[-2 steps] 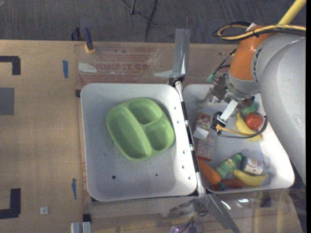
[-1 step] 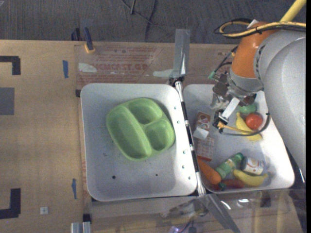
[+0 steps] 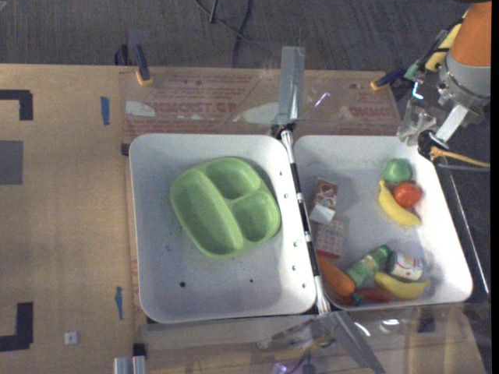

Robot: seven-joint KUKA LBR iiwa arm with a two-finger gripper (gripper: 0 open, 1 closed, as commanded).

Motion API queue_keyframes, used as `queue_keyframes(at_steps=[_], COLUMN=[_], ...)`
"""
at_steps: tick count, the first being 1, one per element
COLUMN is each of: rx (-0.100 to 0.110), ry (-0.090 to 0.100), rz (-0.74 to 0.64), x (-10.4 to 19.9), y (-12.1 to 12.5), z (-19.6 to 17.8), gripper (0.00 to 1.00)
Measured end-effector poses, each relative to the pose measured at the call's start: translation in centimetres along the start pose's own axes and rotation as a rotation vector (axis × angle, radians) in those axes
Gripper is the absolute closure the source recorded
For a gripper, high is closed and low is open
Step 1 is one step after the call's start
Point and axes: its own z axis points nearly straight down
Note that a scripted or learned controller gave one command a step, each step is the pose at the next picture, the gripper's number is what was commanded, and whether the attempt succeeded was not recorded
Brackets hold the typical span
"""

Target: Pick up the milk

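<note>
From my feed, L to R: surface is tan board w/ black corner marks and bits of blue tape. Left bin holds a green divided plate, three compartments, sitting a bit above ctr, tilted on the diagonal. A grey strip runs up from the seam btwn bins.

Right bin: milk, small carton w/ red-brown print, lies near the left wall, just right of the seam. A second small carton sits right below it, about touching. Lower down, a carrot along the left-bottom corner, green bottle beside it, a small can and a banana by the front wall. Further right, upper part: green apple, red tomato resting on a second banana.

Tool hangs over the bin's top-right corner, well apart from the milk, nothing in it. Can't tell if it's spread or pressed together; too blurred.
</note>
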Motion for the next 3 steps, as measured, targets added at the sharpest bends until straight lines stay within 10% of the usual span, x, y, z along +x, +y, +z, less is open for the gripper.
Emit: queue_keyframes(at_steps=[1,2,3], rx=[0.000,0.002,-0.009], ry=[0.000,0.001,0.002], rz=[-0.001,-0.245,-0.335], x=[0.1,2.2,3.8], y=[0.0,-5.7,-10.2], z=[0.0,12.5,14.0], gripper=[0.00,0.00,0.00])
